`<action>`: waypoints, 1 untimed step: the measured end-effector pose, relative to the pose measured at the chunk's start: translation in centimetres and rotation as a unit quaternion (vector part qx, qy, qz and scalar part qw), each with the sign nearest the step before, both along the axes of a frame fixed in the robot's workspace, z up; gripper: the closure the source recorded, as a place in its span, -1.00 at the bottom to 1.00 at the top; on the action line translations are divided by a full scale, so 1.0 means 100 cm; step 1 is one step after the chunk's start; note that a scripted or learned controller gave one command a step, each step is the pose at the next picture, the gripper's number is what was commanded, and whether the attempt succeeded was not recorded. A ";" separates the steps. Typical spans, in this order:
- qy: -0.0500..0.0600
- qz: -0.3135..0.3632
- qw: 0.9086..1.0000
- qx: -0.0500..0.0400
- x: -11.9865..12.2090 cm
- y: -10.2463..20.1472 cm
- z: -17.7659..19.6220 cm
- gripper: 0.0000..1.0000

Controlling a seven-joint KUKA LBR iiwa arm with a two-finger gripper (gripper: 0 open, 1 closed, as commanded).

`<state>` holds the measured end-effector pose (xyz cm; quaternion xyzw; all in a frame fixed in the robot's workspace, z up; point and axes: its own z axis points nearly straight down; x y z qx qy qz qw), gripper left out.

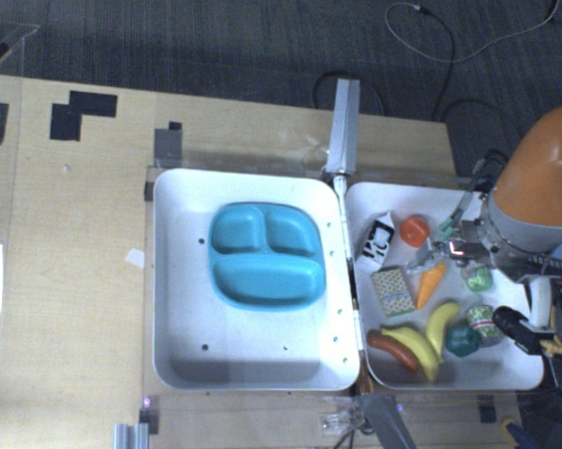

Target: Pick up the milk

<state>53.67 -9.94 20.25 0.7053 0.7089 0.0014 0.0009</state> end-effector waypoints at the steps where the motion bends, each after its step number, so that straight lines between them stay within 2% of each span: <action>1: -0.001 0.021 1.000 0.000 0.092 0.033 -0.017 -1.00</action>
